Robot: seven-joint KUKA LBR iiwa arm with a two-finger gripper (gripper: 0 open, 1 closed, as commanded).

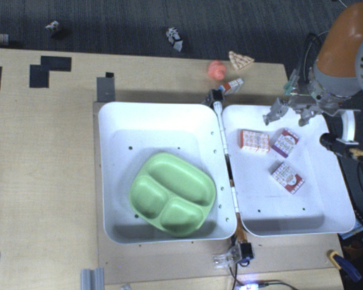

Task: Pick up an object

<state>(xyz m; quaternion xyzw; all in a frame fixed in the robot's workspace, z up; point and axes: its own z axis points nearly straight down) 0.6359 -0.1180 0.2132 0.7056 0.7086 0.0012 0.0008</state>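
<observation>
Three small snack packets lie in the right bin (327, 219): a red and white one (255, 141) at the upper left, a purple and white one (285, 142) beside it, and another red and white one (287, 177) lower down. My gripper (288, 115) hangs over the bin's far edge, above and just beyond the purple packet, open with nothing between its fingers. The left bin (118, 162) holds a green divided plate (172, 193).
On the bench beyond the bins lie a pink ball (216, 70), a wedge-shaped toy (241, 60) and a small tube (230, 87). Black patches mark the bench at the far left. Cables and a clip sit at the front edge between the bins.
</observation>
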